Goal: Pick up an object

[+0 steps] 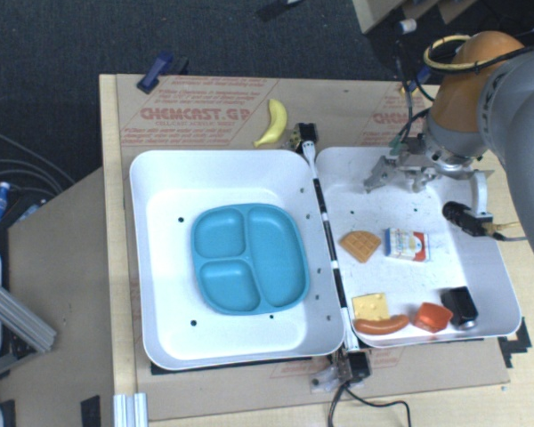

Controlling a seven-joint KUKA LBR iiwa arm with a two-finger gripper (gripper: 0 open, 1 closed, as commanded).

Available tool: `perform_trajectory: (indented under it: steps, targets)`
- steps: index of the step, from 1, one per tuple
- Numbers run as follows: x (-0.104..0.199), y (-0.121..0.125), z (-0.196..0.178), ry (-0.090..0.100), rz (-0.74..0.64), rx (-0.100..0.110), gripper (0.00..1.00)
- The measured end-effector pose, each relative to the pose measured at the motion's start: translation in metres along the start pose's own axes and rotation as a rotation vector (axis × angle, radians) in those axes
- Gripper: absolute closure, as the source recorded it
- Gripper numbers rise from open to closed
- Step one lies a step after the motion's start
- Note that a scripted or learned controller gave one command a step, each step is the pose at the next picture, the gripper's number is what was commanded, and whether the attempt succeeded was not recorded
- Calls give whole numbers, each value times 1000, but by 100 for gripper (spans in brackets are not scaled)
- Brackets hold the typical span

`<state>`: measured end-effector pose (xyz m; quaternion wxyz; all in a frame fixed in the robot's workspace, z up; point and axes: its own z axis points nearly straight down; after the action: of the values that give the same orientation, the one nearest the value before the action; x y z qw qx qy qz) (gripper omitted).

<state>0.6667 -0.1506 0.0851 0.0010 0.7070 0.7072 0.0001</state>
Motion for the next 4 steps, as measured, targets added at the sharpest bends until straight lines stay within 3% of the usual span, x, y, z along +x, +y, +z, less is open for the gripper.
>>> perform_trajectory:
  steps: [1, 3, 4]
  targets:
    - [17, 0, 0, 2, 0, 2, 0]
    - [3, 0, 0, 0, 0, 0, 0]
    - [17, 0, 0, 2, -1, 2, 0]
